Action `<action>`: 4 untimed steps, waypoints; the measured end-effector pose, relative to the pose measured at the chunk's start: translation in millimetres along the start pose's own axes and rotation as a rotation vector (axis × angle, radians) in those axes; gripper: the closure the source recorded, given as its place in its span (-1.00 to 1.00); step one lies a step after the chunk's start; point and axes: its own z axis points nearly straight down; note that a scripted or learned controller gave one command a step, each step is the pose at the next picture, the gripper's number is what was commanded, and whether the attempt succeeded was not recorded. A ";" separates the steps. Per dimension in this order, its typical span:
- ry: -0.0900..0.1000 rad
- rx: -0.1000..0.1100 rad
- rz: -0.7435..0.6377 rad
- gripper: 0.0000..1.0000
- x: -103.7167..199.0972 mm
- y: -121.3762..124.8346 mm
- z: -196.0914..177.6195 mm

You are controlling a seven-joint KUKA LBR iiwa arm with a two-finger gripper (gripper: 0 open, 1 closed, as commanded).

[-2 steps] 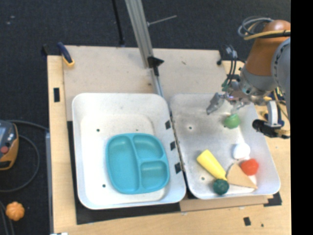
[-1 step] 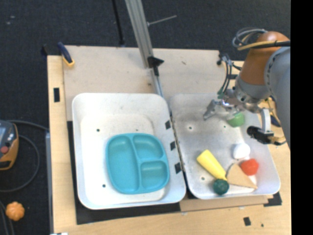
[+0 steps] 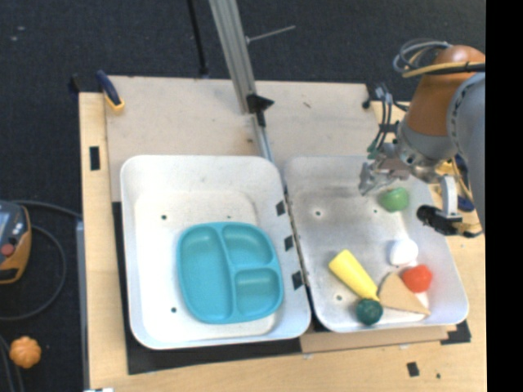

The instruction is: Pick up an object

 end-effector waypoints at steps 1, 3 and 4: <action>0.002 -0.001 0.002 1.00 -3.8 -3.3 -64.0; 0.003 0.002 -0.002 1.00 -9.9 -10.5 -140.4; 0.005 0.004 -0.008 1.00 37.3 -8.0 -143.6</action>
